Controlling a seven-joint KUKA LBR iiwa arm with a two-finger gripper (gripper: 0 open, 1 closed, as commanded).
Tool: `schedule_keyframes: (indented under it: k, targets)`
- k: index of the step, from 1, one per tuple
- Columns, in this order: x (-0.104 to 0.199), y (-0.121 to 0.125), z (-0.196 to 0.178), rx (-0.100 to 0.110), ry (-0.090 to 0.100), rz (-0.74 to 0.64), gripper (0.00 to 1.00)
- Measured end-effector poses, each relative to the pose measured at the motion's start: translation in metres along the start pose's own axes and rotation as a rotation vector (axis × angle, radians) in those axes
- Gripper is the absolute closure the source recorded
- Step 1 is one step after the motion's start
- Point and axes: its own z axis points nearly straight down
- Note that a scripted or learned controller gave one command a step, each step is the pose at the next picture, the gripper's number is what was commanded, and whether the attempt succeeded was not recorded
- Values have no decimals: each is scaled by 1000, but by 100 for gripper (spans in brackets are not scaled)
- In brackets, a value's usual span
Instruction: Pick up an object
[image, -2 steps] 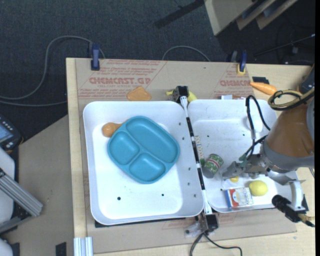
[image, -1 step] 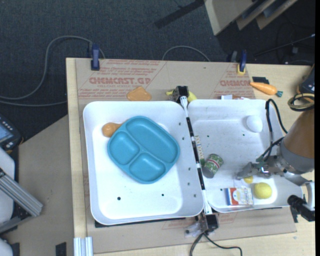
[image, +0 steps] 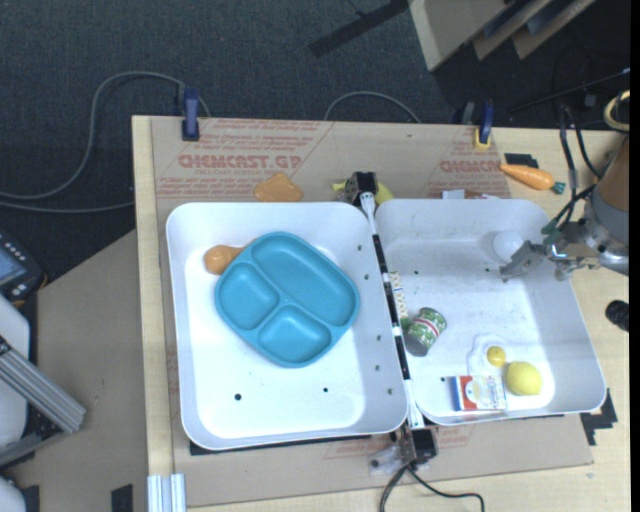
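Two shallow white plastic bins sit side by side on a pale bench covered with printed brown cardboard, seen from above at a slant. The left bin (image: 200, 400), with rounded corners and a smooth matte floor, holds a glossy blue divided tray (image: 287, 298) of three compartments, lying at an angle near the bin's centre. An orange rounded object (image: 220, 258) rests against the tray's upper left edge, partly tucked under it.

The right bin (image: 560, 320) holds the smaller things. A small green-labelled can (image: 425, 329) lies tilted on its side by the bin's left wall, just beside the divider between the two bins. Near the front right corner sits a smooth yellow lemon (image: 523, 378), touching a flat white packet (image: 478, 390) with red and blue print; a small yellow disc-like shape (image: 495, 355) lies on the packet's upper end. A pale rounded white object (image: 506, 243) rests near the back of the bin.

The grey arm reaches in from the right, its gripper (image: 522, 264) low over the rear of the right bin, near the white object. Whether its fingers are spread or closed cannot be told, and nothing is visibly held between them.

Outside the bins, an orange carrot-shaped toy (image: 528, 177) lies on the cardboard at the back right, and two blue clamps (image: 189, 112) pin the cardboard's rear edge.
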Motion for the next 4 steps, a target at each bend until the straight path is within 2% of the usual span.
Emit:
schedule_keyframes:
  k: [1,2,3,4]
  targets:
    - [10,-79,73,21,12,9,0]
    - [19,-90,-29,8,4,2,0]
    - [27,-93,75,18,10,5,0]
    - [21,-24,-20,1,2,-1,0]
